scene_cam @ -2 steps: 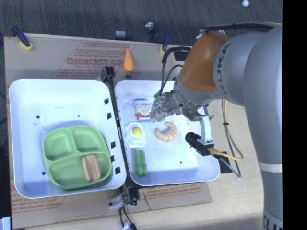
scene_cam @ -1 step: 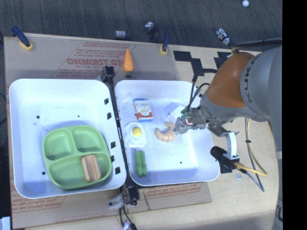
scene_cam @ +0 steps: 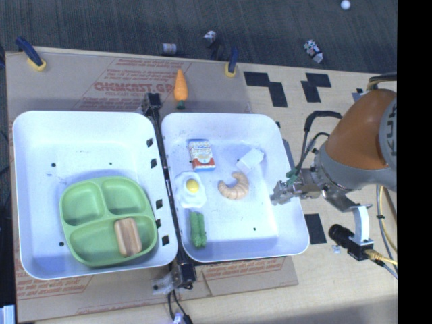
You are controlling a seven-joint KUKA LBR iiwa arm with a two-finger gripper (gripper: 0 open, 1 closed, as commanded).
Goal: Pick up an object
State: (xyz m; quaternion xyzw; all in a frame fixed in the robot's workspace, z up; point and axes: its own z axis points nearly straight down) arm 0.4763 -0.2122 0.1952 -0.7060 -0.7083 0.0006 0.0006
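Closest to the lens, down at the bottom of the shot, is the near rim of the right bin [scene_cam: 236,254], with a green pickle-looking thing [scene_cam: 197,229] lying just inside it. Same bin also has a fried egg [scene_cam: 192,188], a croissant [scene_cam: 234,185] roughly in the middle, a small carton [scene_cam: 200,154] further back and a pale whitish lump [scene_cam: 250,158] near it. Left bin [scene_cam: 40,154] holds a green divided tray [scene_cam: 101,214] with a hot dog [scene_cam: 126,235] in its front compartment. An orange carrot [scene_cam: 180,86] sits out on the desk [scene_cam: 121,79] behind the bins.

The hand [scene_cam: 282,193] hangs over the right bin's right wall, not touching any item, and honestly I can't tell if it's spread wide or closed from this angle.

If I were picking, I'd go for the croissant: it's the nearest thing and nothing crowds it. I'd come in over the wall, centre above the fat middle, line the grip across its narrow width, then drop straight down. The egg looks too flat to grab cleanly.
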